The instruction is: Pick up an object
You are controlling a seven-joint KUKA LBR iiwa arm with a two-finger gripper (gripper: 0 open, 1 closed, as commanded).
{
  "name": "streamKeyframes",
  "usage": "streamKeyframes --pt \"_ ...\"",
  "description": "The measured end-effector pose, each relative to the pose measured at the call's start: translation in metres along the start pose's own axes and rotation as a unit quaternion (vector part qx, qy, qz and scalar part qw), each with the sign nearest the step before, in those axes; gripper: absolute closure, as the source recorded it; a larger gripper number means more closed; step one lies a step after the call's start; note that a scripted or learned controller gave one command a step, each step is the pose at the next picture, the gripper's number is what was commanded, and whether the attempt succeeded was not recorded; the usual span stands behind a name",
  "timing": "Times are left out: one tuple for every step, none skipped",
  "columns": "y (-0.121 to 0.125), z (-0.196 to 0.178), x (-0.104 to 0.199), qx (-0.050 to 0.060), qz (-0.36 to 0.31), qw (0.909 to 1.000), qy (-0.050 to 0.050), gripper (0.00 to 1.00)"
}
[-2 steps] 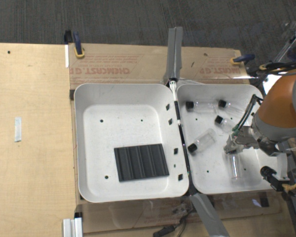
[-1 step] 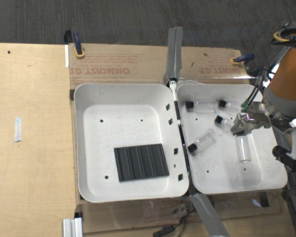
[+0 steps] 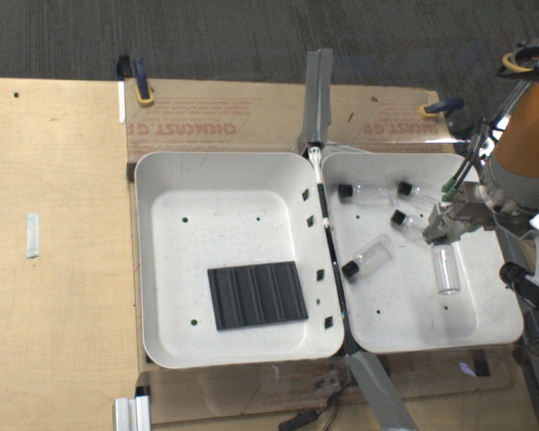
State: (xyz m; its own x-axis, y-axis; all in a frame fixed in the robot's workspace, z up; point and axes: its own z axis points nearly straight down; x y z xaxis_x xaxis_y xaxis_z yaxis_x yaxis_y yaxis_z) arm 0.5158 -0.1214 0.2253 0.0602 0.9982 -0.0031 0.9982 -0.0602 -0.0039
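Nearest the camera, the front rim of the left bin (image 3: pixel 242 357) curves round, and just behind it a dark ribbed tray (image 3: pixel 256 294) lies flat on the bin floor, the one thing in there. Beside it, the right bin (image 3: pixel 413 335) holds clear vials with black caps. I count four: one vial (image 3: pixel 446 269) lies lengthwise toward the right side, a second vial (image 3: pixel 366 259) lies tilted near the dividing wall, and two more (image 3: pixel 375 189) lie end to end along the back. They are see-through against white, so their outlines are hard to follow, and a loose black piece (image 3: pixel 399 217) between them could be a cap or another vial's end.

The arm (image 3: pixel 521 142) reaches in from the right, its orange part cut off by the edge, wrist angled down and leftward. The gripper (image 3: pixel 437 233) hangs just behind the top of the lengthwise vial; I cannot tell how its fingers stand.

Further back lies brown cardboard (image 3: pixel 207 119) with two clamps (image 3: pixel 142 88).
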Motion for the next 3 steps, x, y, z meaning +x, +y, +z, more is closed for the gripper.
streamKeyframes --pt "0.0 -0.008 -0.001 0.001 -0.001 1.0 -0.001 1.0" --pt "0.062 0.025 0.052 0.0 0.038 0.9993 0.001 1.0" --pt "0.062 0.017 0.052 0.002 0.037 0.9993 -0.001 1.0"
